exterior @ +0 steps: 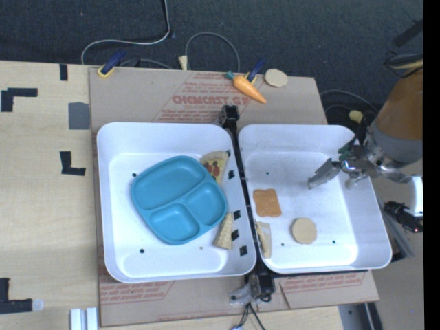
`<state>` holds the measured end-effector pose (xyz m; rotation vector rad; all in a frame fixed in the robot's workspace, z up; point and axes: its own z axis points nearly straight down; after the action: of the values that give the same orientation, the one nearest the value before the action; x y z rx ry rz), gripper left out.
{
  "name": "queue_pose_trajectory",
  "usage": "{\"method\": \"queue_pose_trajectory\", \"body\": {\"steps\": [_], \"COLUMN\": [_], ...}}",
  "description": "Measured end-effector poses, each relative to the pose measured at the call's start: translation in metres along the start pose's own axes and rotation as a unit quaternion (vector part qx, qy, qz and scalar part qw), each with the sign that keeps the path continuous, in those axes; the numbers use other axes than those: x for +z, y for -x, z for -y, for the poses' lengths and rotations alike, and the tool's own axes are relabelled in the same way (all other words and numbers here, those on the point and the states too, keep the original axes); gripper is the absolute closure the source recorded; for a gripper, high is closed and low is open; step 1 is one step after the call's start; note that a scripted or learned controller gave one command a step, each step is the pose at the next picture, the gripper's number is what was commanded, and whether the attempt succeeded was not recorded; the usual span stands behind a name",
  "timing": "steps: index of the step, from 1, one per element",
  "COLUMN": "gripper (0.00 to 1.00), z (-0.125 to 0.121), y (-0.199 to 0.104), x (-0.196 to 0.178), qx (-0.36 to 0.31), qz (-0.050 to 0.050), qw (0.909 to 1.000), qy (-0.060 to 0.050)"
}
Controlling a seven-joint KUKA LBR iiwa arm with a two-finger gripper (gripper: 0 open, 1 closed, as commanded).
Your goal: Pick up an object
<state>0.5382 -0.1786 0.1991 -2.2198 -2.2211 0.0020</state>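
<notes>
Bin: toast below-left of gripper (apart).

The left bin holds a divided tray, food pieces beside it. The right bin holds toast, a round cracker, perhaps bread. A carrot lies behind.

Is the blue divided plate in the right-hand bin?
No, the blue divided plate lies in the left bin; the right bin holds small food pieces.
</notes>
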Motion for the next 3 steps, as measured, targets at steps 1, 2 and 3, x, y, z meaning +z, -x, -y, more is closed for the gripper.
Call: {"method": "queue_pose_trajectory", "body": {"steps": [1, 2, 3], "gripper": [0.0, 0.0, 1.0], "z": [0.058, 0.054, 0.053], "y": [-0.035, -0.045, -0.043], "x": [0.038, 0.116, 0.102], "qx": [0.0, 0.0, 0.001], "qz": [-0.002, 0.002, 0.003], "qw": [1.0, 1.0, 1.0], "qy": [-0.004, 0.002, 0.004]}}
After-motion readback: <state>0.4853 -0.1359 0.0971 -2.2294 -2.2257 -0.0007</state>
